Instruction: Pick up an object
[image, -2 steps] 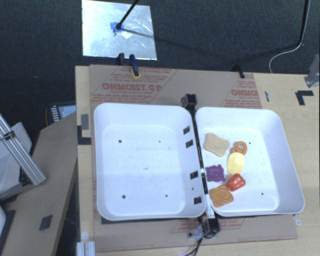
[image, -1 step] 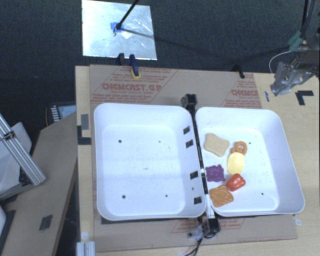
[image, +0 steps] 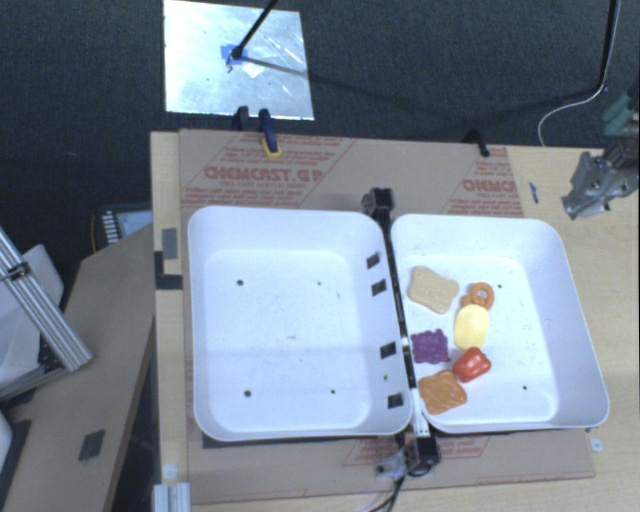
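Note:
The right white bin (image: 560, 300) holds several small toy foods clustered near its left wall. Among them are a tan bread slice (image: 432, 289), an orange ring (image: 481, 295), a yellow lemon (image: 472, 326), a purple grape bunch (image: 431, 346), a red pepper (image: 472, 364) and an orange piece (image: 442, 392). My gripper (image: 590, 190) hangs at the far right, above the bench and outside the bin's upper right corner. It is well apart from all the objects and nothing is seen in it.
The left white bin (image: 215, 300) adjoins the right one along a black hinged divider (image: 390, 290). A shiny metal sheet (image: 240, 60) lies beyond the bench at the top. An aluminium frame (image: 40, 310) stands at the left. A white cable (image: 575, 100) loops at the upper right.

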